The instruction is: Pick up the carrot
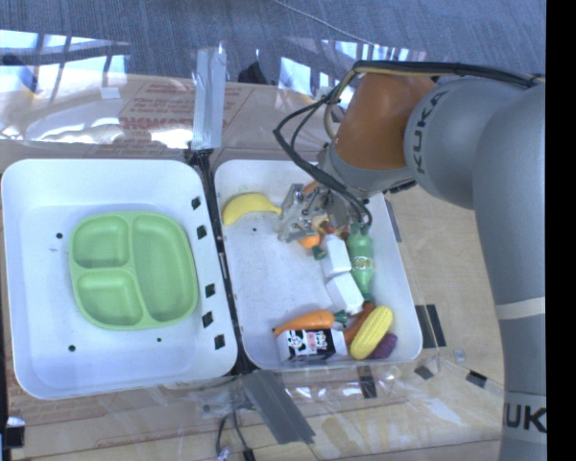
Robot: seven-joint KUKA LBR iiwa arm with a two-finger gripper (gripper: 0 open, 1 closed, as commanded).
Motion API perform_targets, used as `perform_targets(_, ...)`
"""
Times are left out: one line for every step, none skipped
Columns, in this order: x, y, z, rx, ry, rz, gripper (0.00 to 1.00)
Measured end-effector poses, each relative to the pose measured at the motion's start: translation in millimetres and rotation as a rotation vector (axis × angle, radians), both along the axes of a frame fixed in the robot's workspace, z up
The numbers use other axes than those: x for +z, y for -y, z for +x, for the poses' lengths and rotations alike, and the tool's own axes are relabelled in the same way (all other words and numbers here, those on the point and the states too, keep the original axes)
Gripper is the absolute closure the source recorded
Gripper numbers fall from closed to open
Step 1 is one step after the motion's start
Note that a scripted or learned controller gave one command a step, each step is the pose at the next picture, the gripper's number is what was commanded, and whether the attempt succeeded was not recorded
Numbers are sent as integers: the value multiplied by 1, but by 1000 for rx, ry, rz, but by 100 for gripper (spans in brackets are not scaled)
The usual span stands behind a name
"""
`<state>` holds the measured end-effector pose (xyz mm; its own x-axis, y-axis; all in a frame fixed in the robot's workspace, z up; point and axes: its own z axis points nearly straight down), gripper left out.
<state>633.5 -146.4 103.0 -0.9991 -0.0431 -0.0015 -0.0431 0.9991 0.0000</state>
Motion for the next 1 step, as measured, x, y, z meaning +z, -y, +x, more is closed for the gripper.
perform_targets(38,-15,-16,-148,-1,0,100)
